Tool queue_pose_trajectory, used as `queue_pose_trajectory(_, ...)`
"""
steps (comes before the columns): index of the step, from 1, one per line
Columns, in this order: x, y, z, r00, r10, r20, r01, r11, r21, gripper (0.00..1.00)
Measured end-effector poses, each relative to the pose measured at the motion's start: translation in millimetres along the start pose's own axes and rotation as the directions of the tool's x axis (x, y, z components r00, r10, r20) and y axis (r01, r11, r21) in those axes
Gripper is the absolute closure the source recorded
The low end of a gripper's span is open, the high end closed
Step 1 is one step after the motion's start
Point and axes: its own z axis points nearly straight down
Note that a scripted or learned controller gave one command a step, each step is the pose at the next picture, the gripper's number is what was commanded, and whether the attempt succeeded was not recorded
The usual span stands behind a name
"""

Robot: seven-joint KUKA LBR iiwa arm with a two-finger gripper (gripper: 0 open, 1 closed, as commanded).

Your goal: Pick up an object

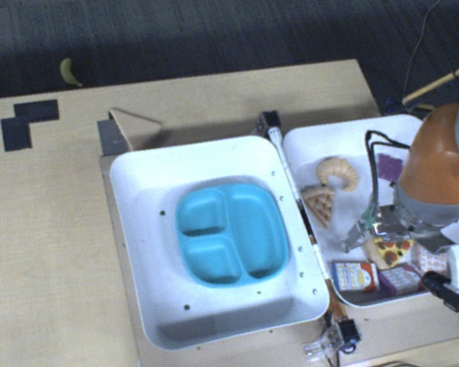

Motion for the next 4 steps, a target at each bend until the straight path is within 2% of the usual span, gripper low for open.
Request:
queue_pose_trajectory(1, -1, 4, -13, 1.000, 0.000, 0.002, 0.000, 1.000, -0.010, 1.00)
queue_pose_trajectory(2, 0, 2, -11, 1.000, 0.000, 0.001, 0.000, 1.000, -0.004, 0.00)
queue_pose_trajectory(3, 0, 4, -22, 1.000, -0.001, 0.001, 0.002, 1.000, -0.009, 1.00)
queue_pose_trajectory(4, 99, 45, -95, 1.000, -0.004, -0.009, 0.004, 1.000, 0.017, 1.00)
